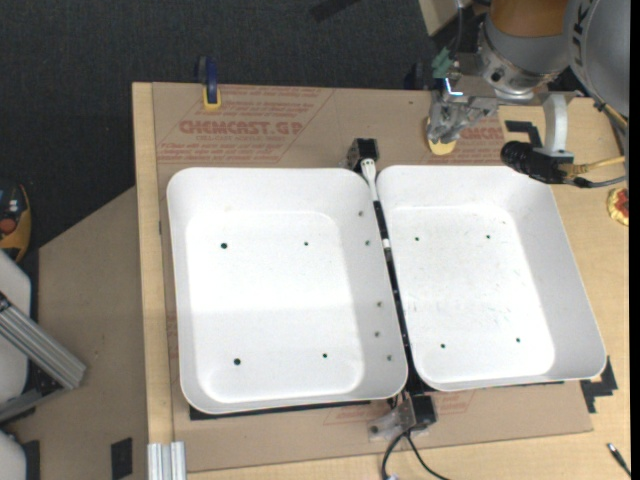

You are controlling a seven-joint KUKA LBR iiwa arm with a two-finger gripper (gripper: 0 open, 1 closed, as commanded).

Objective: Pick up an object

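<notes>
My gripper hangs at the top right, over the cardboard just beyond the far edge of the right bin. A small tan object shows between the lower ends of its fingers, and the fingers are shut on it. The grey arm with its orange band rises out of the top of the view behind the gripper. The left bin lies beside the right one.
Both bins rest on a cardboard sheet. A black clamp sits at the far end of the seam between them. A black cable fitting lies right of the gripper, and a blue-yellow clamp stands at the far left.
</notes>
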